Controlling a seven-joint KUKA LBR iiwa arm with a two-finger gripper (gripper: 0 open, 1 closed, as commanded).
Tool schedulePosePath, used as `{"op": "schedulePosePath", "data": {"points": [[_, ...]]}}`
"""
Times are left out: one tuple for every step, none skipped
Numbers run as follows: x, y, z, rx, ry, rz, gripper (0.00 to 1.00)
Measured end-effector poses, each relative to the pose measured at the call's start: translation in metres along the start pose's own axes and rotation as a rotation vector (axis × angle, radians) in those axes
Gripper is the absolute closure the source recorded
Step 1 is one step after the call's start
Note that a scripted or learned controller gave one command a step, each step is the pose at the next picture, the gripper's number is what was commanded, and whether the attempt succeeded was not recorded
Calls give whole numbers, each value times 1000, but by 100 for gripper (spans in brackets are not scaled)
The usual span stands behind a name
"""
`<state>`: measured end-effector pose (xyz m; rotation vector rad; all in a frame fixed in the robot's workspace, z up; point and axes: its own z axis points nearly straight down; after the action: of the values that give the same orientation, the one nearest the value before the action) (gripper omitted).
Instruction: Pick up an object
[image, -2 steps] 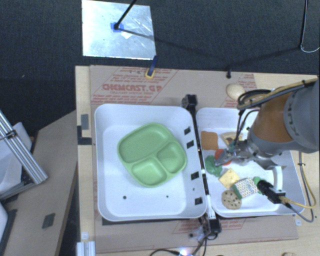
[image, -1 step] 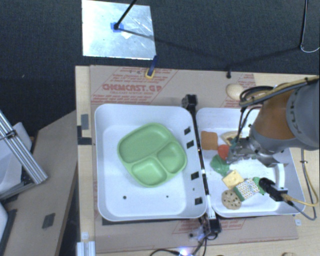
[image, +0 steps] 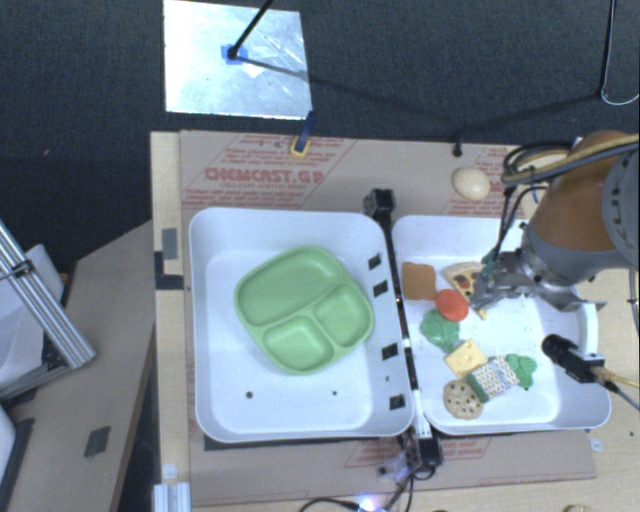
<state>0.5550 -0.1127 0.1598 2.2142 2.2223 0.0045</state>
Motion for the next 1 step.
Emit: {"op": "schedulePosePath", "data": {"points": [[2,0,-44,0,0,-1,100]]}}
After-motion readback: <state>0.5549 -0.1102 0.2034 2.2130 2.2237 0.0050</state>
